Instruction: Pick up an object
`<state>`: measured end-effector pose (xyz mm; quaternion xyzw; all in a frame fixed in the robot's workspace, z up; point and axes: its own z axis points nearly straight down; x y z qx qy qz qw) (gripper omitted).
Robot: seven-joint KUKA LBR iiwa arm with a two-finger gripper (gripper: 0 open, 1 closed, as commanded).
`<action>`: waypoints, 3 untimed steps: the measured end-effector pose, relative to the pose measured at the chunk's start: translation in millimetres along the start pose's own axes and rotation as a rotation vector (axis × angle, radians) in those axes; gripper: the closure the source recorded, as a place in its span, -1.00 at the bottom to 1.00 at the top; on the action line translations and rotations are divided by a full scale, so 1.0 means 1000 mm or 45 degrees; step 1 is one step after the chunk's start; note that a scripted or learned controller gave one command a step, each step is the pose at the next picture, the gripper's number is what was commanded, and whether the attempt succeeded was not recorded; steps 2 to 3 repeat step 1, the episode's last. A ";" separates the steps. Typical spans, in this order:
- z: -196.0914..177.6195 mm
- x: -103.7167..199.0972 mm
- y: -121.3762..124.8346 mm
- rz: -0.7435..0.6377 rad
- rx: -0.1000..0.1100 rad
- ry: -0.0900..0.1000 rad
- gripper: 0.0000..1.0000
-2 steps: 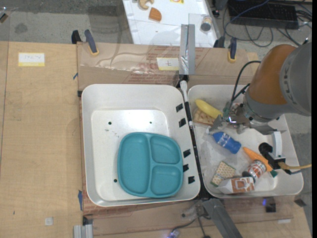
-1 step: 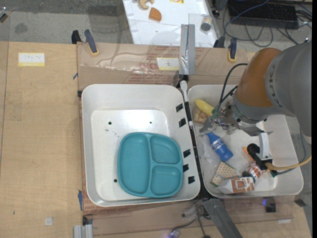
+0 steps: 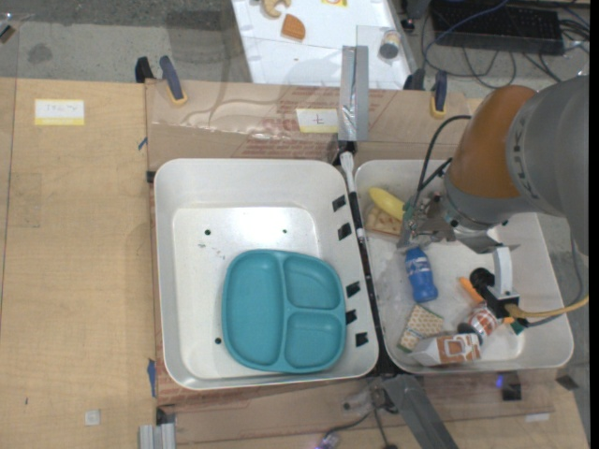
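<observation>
Colours on the table and in the bins

The left bin (image 3: 178,251) is white and holds a teal plate (image 3: 283,311); the right bin (image 3: 547,344) is white too. In it lie a yellow banana (image 3: 386,200), a blue bottle (image 3: 420,275), a tan checked cracker (image 3: 423,323) and a red-and-white can (image 3: 481,324). The arm (image 3: 524,148) is grey with an orange band; the table (image 3: 65,251) is pale wood.

The arm (image 3: 524,148) runs off the right edge and covers part of the right bin (image 3: 552,344); small items there (bottom corner) are too jumbled to identify.
</observation>
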<state>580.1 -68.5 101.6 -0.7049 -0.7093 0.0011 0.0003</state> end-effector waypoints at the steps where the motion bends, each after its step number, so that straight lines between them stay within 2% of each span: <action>1: -0.097 0.062 0.029 0.191 -0.004 0.001 1.00; 3: -0.097 0.062 0.029 0.191 -0.004 0.001 1.00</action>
